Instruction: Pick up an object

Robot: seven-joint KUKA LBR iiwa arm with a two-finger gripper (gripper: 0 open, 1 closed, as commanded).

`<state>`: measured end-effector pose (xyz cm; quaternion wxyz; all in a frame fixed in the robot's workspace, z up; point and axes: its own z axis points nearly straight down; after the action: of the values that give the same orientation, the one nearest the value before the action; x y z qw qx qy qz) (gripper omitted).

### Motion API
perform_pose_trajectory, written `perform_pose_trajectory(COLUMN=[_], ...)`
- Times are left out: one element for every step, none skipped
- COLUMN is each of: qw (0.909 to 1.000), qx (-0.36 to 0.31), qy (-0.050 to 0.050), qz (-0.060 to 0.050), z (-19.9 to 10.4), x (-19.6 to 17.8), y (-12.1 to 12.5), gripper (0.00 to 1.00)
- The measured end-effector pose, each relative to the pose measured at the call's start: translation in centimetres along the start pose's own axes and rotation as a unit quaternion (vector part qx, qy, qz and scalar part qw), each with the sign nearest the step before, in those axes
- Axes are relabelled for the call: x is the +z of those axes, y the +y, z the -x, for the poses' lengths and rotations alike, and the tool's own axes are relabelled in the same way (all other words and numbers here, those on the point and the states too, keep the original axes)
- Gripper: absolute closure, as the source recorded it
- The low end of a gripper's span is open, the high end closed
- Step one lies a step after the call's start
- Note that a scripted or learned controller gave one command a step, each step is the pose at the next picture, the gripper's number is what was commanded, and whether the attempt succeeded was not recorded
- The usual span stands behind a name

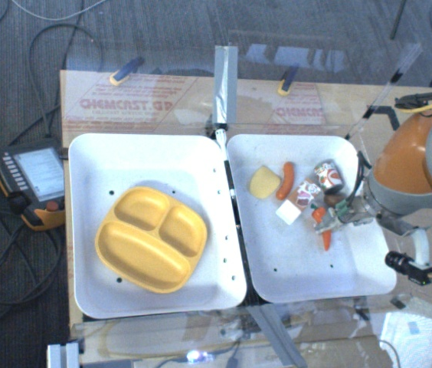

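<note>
The right bin (315, 278) holds a cluster of small items. A pale yellow rounded piece (264, 182) lies beside a red-orange sausage (286, 180). A printed red-and-white can (328, 175) lies on its side, with a smaller printed item (306, 194) and a white cube (289, 211) just below it. A thin orange carrot-like piece (326, 240) lies nearest the front. My gripper (348, 209) is low at the right side of this cluster, next to a small red piece (319, 215). The arm's orange band (406, 159) rises behind it.
A yellow divided plate (152, 238) fills the middle of the left bin (86, 205). A metal divider strip (224, 90) stands behind the seam between the bins. A handheld pendant (31, 176) and cables lie on the floor at the left.
</note>
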<state>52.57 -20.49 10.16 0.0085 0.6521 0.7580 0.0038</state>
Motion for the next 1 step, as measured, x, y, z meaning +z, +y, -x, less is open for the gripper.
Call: perform_pose_trajectory(qw=[0.9979], qx=[0.065], qy=[0.003], qz=[-0.009], z=[-4.62], x=[-11.05], y=[4.55], gripper=[1.0])
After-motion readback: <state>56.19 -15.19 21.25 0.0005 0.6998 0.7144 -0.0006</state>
